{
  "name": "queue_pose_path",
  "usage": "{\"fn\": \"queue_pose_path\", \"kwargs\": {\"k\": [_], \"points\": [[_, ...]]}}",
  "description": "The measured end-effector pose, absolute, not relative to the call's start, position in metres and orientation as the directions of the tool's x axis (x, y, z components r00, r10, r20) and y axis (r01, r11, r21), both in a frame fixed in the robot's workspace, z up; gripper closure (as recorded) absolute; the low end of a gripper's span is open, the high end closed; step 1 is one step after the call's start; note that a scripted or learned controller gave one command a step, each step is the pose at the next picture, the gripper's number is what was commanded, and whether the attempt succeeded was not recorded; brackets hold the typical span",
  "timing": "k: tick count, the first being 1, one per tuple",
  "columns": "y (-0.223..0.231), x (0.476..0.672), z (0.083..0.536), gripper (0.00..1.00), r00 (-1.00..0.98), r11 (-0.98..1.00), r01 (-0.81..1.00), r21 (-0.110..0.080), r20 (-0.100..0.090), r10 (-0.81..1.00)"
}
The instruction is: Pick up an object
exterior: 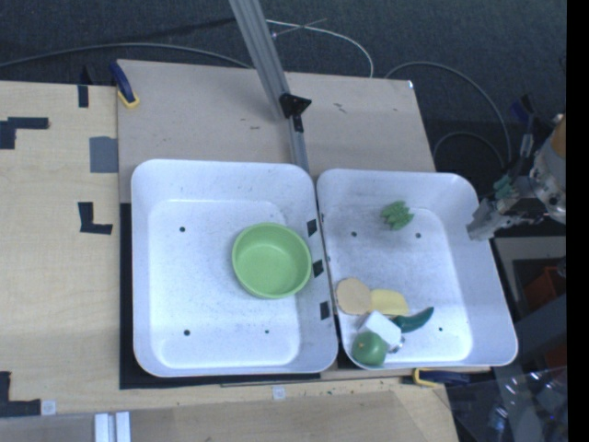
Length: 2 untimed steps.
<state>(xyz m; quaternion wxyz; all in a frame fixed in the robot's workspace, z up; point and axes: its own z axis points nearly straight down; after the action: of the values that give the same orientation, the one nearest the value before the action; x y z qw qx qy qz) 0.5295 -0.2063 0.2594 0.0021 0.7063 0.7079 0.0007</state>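
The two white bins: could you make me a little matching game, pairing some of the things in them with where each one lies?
Things:
1. green bowl
2. small leafy green piece
3. green ball

Places:
A. right bin, near its far edge
B. right bin, near front corner beside the left bin
C. left bin, toward its right side

Pairs: 1-C, 2-A, 3-B
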Motion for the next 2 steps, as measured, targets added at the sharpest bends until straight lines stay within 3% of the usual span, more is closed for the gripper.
{"fn": "queue_pose_path", "kwargs": {"k": [2], "points": [[-0.090,0.575,0.250,1.00,-0.008,0.008,1.000,-0.002,0.002,1.000]]}}
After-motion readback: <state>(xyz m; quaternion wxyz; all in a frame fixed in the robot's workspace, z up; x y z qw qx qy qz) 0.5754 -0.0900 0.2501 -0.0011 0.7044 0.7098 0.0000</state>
